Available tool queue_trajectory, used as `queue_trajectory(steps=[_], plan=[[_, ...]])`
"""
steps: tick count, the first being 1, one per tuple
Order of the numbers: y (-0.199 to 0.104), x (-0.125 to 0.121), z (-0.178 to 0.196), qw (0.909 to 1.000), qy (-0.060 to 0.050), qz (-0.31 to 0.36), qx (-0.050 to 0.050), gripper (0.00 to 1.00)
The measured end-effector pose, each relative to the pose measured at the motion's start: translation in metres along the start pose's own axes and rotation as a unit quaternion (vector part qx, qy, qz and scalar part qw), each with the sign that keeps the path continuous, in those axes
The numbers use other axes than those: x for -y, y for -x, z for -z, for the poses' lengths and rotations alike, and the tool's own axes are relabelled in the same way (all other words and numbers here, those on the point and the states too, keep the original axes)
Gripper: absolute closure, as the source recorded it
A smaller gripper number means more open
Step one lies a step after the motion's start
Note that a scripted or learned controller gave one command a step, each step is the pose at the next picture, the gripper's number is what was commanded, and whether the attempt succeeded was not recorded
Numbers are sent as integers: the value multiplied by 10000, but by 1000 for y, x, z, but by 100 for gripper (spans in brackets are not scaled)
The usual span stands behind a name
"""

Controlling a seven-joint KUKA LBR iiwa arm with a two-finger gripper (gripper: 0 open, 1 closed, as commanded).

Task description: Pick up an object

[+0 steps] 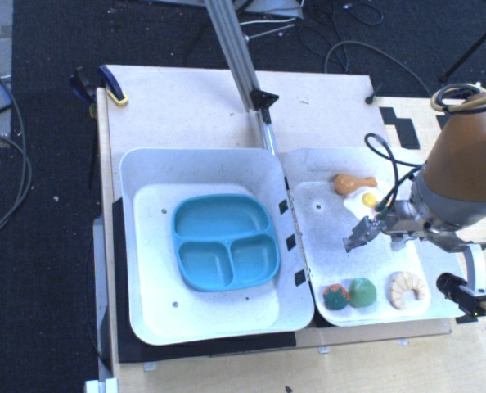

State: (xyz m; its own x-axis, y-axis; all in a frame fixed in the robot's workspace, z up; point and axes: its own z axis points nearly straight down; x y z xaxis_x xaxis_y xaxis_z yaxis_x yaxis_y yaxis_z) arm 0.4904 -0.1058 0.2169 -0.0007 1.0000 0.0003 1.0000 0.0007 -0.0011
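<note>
Even, fairly bright light falls from above, with a cool bluish cast. The two white bins [145,219] read pale and slightly washed out (no hard glare), and shadows beneath them are soft. The dark floor [47,260] loses detail. Overall sharpness is modest, edges slightly soft.

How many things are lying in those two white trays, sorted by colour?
Blue: 1, the divided plate in the left bin.
Orange: 1, the drumstick-shaped toy.
White and yellow: 1, the fried-egg toy, partly behind the gripper.
Green: 1, the round toy with a red patch.
Cream: 1, the ridged curled piece.
Total: 5
</note>
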Motion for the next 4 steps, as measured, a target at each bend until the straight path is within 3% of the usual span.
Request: queue_trajectory(steps=[2, 3, 4], plan=[[1, 8, -96, 10000, -15, -9, -4, 0], [1, 7, -123, 10000, 18, -12, 4, 0], [3, 5, -111, 10000, 53, -28, 28, 100]])
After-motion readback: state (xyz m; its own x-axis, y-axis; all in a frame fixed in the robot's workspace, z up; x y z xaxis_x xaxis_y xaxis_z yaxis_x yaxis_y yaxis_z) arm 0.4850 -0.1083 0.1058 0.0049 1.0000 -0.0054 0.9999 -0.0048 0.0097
